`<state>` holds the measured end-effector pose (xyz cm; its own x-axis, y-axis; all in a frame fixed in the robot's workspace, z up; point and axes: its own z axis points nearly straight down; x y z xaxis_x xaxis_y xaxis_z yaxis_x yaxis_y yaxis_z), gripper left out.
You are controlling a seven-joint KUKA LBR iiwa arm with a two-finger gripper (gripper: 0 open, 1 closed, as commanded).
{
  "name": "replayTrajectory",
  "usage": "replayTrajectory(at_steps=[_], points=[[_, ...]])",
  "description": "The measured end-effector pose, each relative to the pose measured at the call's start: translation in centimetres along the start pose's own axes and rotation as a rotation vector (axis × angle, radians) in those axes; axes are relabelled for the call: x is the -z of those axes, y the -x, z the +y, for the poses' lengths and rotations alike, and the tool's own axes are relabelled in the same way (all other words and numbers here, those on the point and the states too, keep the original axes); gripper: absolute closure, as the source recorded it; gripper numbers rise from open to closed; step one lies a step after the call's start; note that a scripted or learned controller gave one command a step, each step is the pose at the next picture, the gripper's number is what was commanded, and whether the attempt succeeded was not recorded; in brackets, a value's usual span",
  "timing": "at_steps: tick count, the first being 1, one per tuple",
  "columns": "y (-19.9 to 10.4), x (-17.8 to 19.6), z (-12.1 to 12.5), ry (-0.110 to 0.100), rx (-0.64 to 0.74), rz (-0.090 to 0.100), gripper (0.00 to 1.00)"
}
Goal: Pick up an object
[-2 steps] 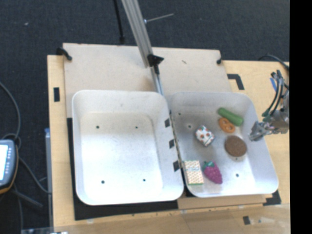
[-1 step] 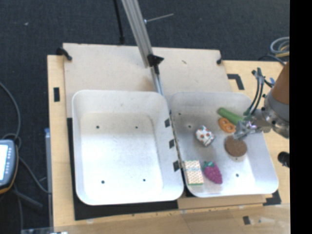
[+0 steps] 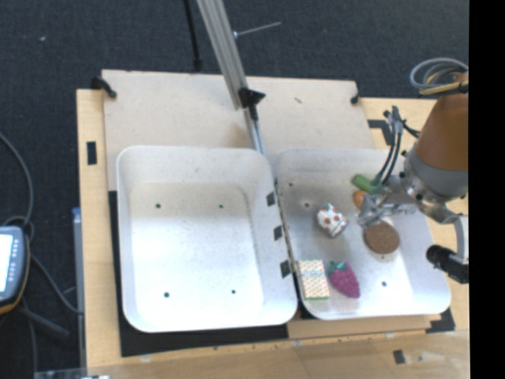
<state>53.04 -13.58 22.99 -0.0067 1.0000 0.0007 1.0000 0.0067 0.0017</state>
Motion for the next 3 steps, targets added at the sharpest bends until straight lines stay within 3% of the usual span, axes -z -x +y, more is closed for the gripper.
replayTrajectory(at_steps=[2,3], points=[[-12.3,0.9,2.1,0.001,0.002,0.001,1.0],[-17.0,0.6,1.7,-0.001,0.0,0.001,1.0]])
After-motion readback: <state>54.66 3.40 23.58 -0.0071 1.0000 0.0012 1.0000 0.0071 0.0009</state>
